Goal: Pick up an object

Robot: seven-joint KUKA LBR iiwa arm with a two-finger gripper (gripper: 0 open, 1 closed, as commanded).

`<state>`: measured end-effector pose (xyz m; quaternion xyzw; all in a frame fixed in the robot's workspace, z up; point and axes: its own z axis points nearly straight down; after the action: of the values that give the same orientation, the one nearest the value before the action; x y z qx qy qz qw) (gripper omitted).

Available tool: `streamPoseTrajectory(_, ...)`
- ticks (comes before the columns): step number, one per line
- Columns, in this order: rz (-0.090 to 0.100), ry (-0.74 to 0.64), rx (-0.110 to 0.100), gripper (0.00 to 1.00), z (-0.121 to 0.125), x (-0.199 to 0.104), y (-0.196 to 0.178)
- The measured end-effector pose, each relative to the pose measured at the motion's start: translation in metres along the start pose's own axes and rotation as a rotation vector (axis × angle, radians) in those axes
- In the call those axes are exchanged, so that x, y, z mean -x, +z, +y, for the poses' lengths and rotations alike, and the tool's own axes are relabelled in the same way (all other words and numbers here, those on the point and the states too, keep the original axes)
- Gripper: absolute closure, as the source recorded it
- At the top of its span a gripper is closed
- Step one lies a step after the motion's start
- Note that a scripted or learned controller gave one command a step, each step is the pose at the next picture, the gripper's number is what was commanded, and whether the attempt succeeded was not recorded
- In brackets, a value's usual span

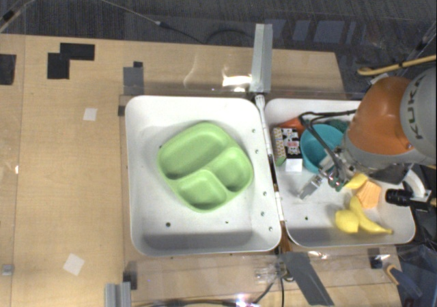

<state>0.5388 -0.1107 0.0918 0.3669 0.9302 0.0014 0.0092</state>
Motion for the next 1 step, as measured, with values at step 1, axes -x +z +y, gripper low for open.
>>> streamPoseTrajectory(1, 0.025, 0.012, -0.015, 0.0, 0.071, 0.0621, 0.0021)
